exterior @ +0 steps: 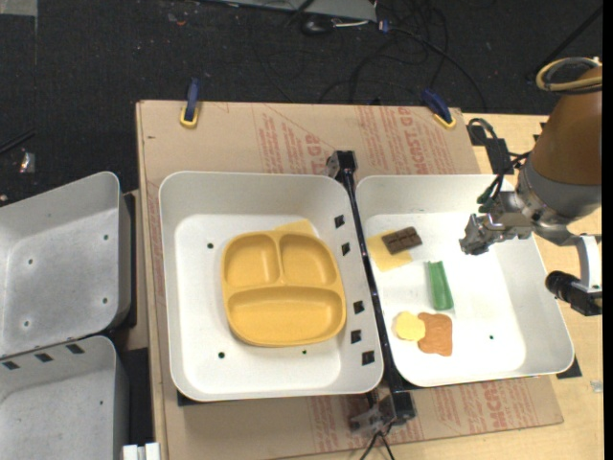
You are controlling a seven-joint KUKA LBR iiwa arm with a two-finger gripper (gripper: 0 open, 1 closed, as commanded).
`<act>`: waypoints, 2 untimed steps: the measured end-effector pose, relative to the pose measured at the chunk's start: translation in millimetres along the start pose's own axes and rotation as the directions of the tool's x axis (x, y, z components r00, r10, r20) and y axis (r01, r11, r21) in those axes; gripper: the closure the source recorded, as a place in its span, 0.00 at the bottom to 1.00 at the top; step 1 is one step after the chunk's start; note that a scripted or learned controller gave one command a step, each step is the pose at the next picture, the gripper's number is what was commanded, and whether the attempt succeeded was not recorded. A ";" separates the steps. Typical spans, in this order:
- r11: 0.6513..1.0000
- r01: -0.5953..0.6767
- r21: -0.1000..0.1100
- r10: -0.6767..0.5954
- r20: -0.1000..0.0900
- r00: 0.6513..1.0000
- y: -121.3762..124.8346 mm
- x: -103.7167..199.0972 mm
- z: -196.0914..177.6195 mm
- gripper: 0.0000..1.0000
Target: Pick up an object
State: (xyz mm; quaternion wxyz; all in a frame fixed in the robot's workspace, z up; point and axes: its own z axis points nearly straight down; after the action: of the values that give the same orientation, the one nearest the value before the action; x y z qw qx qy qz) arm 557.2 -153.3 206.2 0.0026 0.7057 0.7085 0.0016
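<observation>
The gripper (pixel 476 237) hung over the upper right part of the right bin (pixel 546 353), and whether its jaws were apart or together could not be told from the slanted camera view. No object was seen between them. The nearest candidate, a green stick (pixel 439 285), lay below and to the left of the gripper, near but not touching it, with its long axis running nearly top to bottom in the view. It appeared smooth, rigid and narrow, a shape suited to a grasp across its short width. A brown block (pixel 401 239) rested on a pale yellow slab (pixel 390 255) to the left of the gripper, close to the divider between the bins. A round yellow piece (pixel 409 327) touched an orange-brown piece with a wavy outline (pixel 437 334) nearer the front wall; both looked flat and thin, and probably harder to seize. The left bin (pixel 182 257) held a yellow compartment tray (pixel 283 289) of moulded plastic, well apart from the gripper. Both bins stood on a cardboard-covered surface (pixel 287 132).
</observation>
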 end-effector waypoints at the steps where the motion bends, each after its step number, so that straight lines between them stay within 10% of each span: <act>1: 1.000 -0.002 0.000 0.002 0.001 1.000 -4.2 -7.4 -48.0 1.00; 2: 1.000 0.002 0.008 -0.002 -0.003 1.000 -11.7 43.2 -35.5 1.00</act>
State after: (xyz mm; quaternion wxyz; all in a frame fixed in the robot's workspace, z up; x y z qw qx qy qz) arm 545.1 -110.1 241.6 -0.0010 0.7050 0.7092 -0.0002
